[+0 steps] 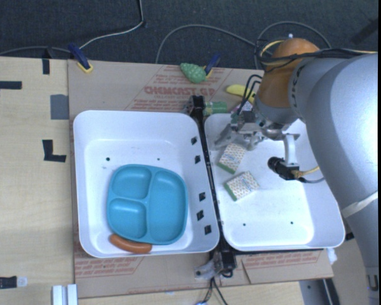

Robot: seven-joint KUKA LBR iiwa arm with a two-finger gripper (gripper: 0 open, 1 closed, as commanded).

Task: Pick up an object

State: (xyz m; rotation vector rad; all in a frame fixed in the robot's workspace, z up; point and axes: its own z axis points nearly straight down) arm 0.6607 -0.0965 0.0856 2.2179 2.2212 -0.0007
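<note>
Sponges are what I am after: two small green-edged scouring sponges lie in the right bin (317, 230), one (232, 158) just beside the divider and the other (242, 185) a little below it, near each other but apart. My gripper (240, 131) hangs low over the bin's upper left corner, just above the upper sponge, and I judge that piece to be my target because it lies nearest beneath me. Whether my gripper is parted or closed I cannot tell; the metal parts blur together from this slant, and nothing shows between them, so I claim no hold.

Both sponges lie flat on bare white floor, which should leave room for a straight descent, though the upper one sits close to the bin wall and could crowd one side of a grasp.

In the left bin (89, 132) a blue divided plate (147, 203) rests flat, with an orange sausage (130, 244) touching its lower edge. Those lie well apart from my reach now. Beyond the bins, on the cardboard, sit a green toy (193, 72) and a yellow piece (239, 90).
</note>
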